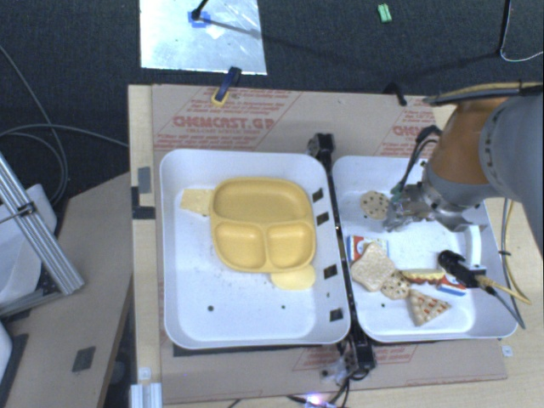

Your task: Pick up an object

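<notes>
The right bin (pixel 489 317) holds toy food. A chocolate-chip cookie (pixel 372 204) lies near its back left. A tan bread slice (pixel 372 269), a round cracker (pixel 395 287) and a pizza slice (pixel 427 307) lie toward the front. A red, white and blue packet (pixel 359 246) sits beside the bread. My gripper (pixel 398 213) hangs low over the right bin, just right of the cookie, with the grey arm and its orange band behind it. Nothing is seen held in it.
The left bin (pixel 183 313) bears a yellow divided plate (pixel 262 223), with a pale yellow piece (pixel 195 201) at its back left and another yellow piece (pixel 295 279) at its front. A black divider (pixel 333 228) runs between the bins.
</notes>
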`<state>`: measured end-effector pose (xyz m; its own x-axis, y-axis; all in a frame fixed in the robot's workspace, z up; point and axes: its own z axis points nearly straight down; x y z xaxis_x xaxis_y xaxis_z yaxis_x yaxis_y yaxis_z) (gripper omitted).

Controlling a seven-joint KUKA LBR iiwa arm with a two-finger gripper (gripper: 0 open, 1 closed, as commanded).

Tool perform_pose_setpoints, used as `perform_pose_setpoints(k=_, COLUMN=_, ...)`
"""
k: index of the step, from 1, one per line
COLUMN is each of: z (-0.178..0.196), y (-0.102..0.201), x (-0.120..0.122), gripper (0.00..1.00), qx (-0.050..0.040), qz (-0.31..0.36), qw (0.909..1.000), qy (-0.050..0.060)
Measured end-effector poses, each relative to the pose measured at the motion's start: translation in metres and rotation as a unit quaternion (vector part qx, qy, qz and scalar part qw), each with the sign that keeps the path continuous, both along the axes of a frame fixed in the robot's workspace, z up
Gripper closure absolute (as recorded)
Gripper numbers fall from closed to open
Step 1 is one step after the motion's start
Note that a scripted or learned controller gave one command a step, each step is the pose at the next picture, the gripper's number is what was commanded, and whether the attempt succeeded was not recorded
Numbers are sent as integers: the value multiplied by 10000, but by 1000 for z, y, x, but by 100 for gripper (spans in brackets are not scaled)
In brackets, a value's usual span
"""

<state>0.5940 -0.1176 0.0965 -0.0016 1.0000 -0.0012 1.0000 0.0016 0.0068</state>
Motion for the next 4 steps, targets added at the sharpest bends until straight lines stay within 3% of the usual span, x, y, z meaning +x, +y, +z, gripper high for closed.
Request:
perform_pose_setpoints(k=1, z=-1, y=0, x=0, gripper=0, qx=0, qz=2, qw=10000, qy=8)
perform_pose_setpoints(k=2, z=-12, y=35, x=49, gripper=0, qx=12, qz=34, qw=10000, qy=7)
perform_pose_setpoints(k=3, z=-11, y=15, x=76, gripper=0, qx=1, qz=20, qw=10000, qy=6)
perform_pose_setpoints(k=4, z=-8, y=35, x=75, gripper=0, qx=7, qz=25, qw=10000, qy=23)
